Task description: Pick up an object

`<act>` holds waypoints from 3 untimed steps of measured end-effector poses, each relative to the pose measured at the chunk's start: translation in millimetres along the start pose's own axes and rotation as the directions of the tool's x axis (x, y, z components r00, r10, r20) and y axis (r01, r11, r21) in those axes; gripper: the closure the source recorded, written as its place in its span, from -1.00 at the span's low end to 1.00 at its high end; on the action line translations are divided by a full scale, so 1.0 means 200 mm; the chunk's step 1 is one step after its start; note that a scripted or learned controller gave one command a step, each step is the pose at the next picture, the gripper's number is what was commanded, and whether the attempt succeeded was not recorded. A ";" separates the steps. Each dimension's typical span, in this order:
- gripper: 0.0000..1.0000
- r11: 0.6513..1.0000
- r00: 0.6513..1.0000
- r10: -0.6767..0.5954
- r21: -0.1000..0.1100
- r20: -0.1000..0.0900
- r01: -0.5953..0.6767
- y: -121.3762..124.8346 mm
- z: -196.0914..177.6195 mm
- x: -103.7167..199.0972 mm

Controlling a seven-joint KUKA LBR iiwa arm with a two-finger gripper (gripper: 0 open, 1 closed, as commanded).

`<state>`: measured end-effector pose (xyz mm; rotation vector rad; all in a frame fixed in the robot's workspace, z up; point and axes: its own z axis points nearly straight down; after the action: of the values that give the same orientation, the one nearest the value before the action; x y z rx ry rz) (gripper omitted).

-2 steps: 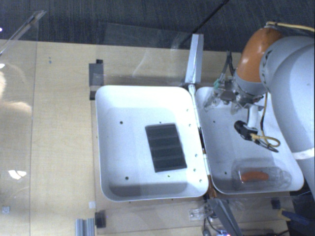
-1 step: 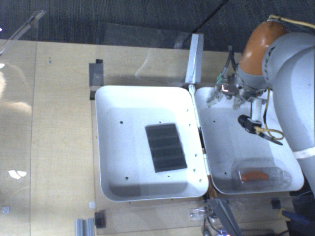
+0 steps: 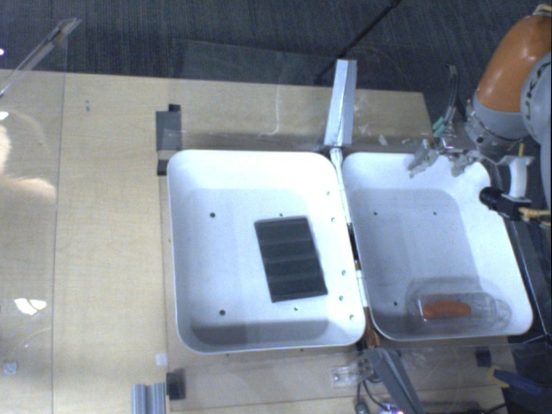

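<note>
The tool [image 3: 435, 151] is seen above the right bin's [image 3: 388, 188] far rim; its state cannot be told. A dark ridged pad [image 3: 291, 258] lies in the left bin [image 3: 194, 231]; a centred, vertical descent is advised.

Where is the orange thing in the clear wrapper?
The orange thing lies in the right-hand bin, near its front edge, far from the black pad in the left bin.
</note>
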<state>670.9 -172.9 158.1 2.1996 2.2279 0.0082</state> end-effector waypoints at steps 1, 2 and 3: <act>-1.00 0.990 0.990 0.144 0.001 -0.003 -0.144 -0.39 0.34 0.21; -1.00 0.981 0.981 0.195 0.001 0.000 -0.195 -0.32 -0.08 -0.05; -1.00 0.976 0.976 0.219 0.008 -0.002 -0.219 -0.69 0.05 0.39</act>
<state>532.4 -96.5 146.1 2.4386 1.9772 0.0042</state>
